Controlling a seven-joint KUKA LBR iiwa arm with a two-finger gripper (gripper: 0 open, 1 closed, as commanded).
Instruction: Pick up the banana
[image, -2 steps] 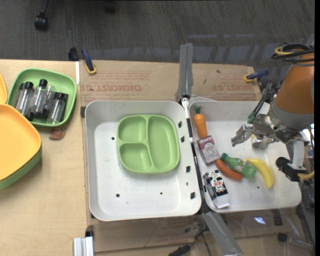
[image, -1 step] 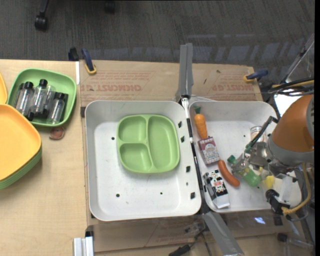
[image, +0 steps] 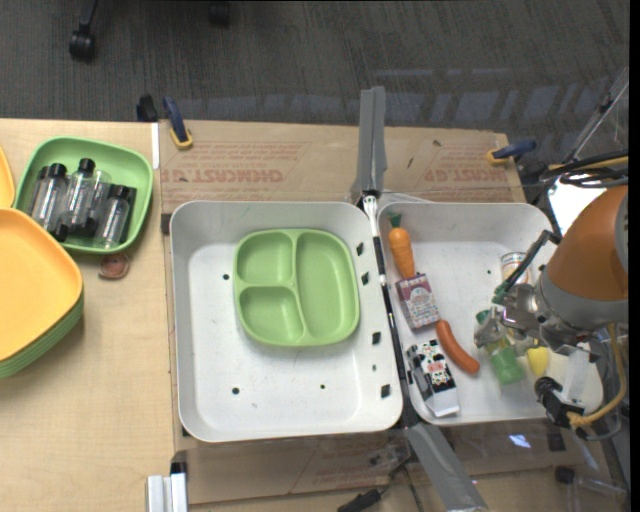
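**Item: banana** (image: 539, 360). Only a small yellow patch shows, at about 4 o'clock in the right bin (image: 460, 210), largely covered by the arm (image: 590, 260). Which way it lies cannot be read.

**Gripper** (image: 497, 322). Low over the right bin at about 3 o'clock, just beside a green object (image: 506, 366) and at about 10 o'clock from the yellow patch. Whether it is spread or pressed together cannot be told, and nothing is seen held in it.

**Neighbours.** Carrot (image: 401, 250) at 11 o'clock in the bin, purple packet (image: 417, 300) at 9, orange sausage-like piece (image: 458, 348) toward 7, black-and-white carton (image: 435, 372) at 7 by the rim. All lie apart from the banana.

**Left bin** (image: 200, 300). Holds a green divided plate (image: 297, 287) — not part of this step.

**Handling note.** Judged stage: approach, with no grasp yet. The tool appears set nearer the green object than the fruit, so a descent here risks taking the wrong thing. Shift toward 4 o'clock, centre over the yellow body, close across its narrow width rather than its length — then lift straight up, clear of the bin wall close by.
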